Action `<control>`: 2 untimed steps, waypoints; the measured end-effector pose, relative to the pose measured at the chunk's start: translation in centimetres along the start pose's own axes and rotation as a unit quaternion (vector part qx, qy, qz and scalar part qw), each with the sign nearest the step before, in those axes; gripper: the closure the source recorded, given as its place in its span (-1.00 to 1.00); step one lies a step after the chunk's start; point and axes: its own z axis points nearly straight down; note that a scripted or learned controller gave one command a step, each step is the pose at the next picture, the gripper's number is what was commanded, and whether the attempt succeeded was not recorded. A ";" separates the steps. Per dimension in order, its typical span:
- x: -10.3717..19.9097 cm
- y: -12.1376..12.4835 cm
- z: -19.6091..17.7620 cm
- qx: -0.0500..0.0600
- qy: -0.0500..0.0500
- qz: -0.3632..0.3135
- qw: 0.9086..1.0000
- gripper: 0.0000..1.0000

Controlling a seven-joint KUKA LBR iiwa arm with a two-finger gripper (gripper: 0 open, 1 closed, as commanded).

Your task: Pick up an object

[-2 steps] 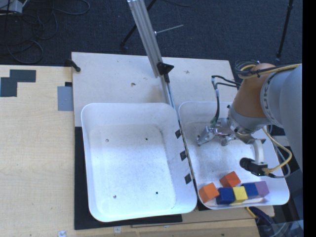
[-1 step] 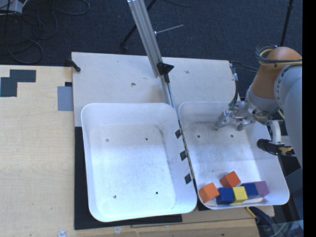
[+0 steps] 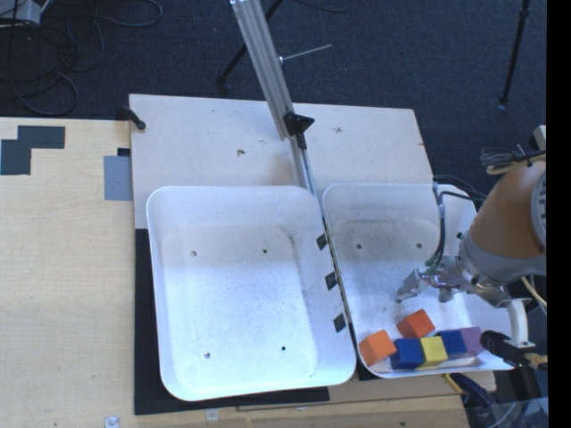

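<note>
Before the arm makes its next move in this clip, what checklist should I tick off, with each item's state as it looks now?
1. Objects to pick are present: ok. The red block, orange block, two blue blocks, yellow block and purple block lie in the right bin.
2. Tool is over the right bin: ok, above its floor, just up from the red block.
3. Tool holding a block: not ok, nothing shows between its tips.
4. Finger opening: cannot tell.
5. Room around the target: not ok, blocks are packed against the near rim.
</note>
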 end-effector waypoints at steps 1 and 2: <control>11.0 2.2 -12.1 -0.003 0.001 -0.005 1.000 -1.00; 14.4 -0.7 -14.0 0.001 0.001 -0.003 1.000 -1.00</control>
